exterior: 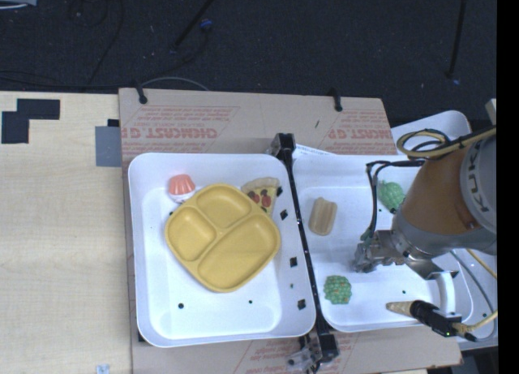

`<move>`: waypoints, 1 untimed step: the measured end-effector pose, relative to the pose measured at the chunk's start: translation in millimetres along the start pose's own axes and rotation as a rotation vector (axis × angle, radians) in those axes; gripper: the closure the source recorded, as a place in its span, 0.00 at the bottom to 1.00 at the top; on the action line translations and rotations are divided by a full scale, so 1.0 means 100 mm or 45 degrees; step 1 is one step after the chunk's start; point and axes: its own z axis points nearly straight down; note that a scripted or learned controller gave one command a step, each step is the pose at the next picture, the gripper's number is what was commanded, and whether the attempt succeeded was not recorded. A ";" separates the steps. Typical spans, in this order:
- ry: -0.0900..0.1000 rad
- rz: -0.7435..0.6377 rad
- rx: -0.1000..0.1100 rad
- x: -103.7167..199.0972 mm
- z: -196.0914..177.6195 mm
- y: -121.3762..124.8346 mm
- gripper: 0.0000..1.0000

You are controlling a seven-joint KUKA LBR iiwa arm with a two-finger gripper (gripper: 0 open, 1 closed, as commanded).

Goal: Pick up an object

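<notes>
Green broccoli piece (338, 289) in right bin (349, 182), near end effector (366, 257); grip state unreadable, arm hides second green item (392, 195).

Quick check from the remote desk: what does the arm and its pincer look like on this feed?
The arm is grey with a broad orange-brown band above the wrist. Part of black lettering shows on the grey casing near the view's right edge. Thin dark cables loop from the band toward the wrist. The pincer is a small dark-grey metal assembly; its details are too blurred to tell.
</notes>
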 end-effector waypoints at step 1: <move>-0.001 -0.007 -0.005 0.01 -0.42 -0.01 1.00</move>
